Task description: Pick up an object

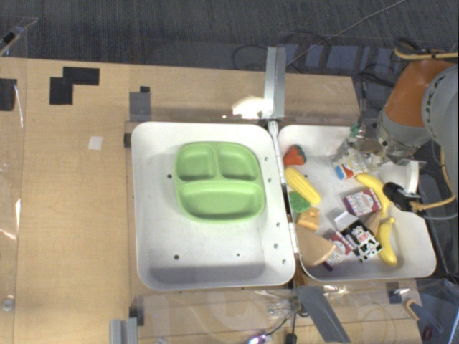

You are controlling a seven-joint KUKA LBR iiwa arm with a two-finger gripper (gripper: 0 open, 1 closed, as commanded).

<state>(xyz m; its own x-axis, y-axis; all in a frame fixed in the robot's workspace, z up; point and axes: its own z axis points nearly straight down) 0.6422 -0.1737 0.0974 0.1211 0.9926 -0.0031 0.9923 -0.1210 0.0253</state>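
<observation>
Toys (337, 213) are lying in the right bin (423, 264), just below the gripper (356, 151). Its grip I cannot tell.

A robotics lab: a pale wooden surface (72, 192) with metal brackets (275, 77), loose black cables (323, 45), and dark grey carpet (143, 13).

Right bin (423, 260): the hand (356, 151) sits low over its far side, crowded closely. Just beside it lie a small red-and-white packet (345, 170) and a banana (374, 188); beyond these, toward the dividing wall, a strawberry (295, 155) and corn cob (302, 185). Nearer the front rim, cartons (361, 203), a second banana (388, 241) and a cow-print box (362, 240) fill the floor. Open floor lies across the divider, around the green tray (218, 180) in the left bin (154, 213).
</observation>
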